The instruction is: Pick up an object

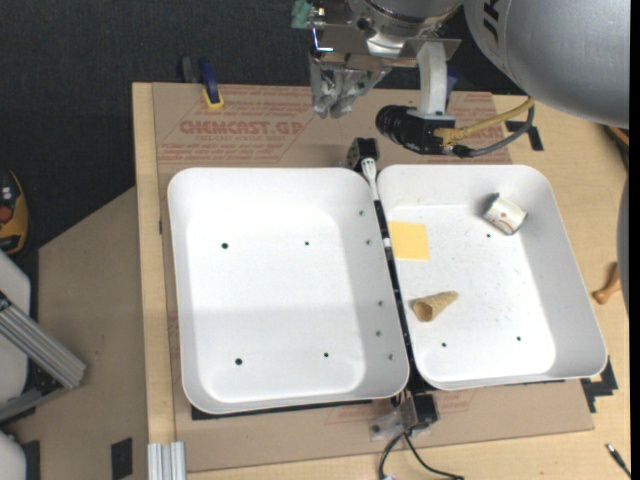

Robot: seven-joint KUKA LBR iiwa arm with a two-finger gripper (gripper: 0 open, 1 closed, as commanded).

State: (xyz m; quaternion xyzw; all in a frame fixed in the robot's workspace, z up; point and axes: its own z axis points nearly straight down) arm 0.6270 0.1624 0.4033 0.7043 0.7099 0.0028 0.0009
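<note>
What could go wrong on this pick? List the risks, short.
1. The yellow square looks flat against the right bin floor near the dividing edge, so fingers may slide over it or strike the rim.
2. The cone-shaped piece is tapered and could squirt out of a pinch.
3. The small white cylinder lies on its side and may roll. The gripper hangs beyond the bins, so any pick needs a long, accurate descent.
</note>
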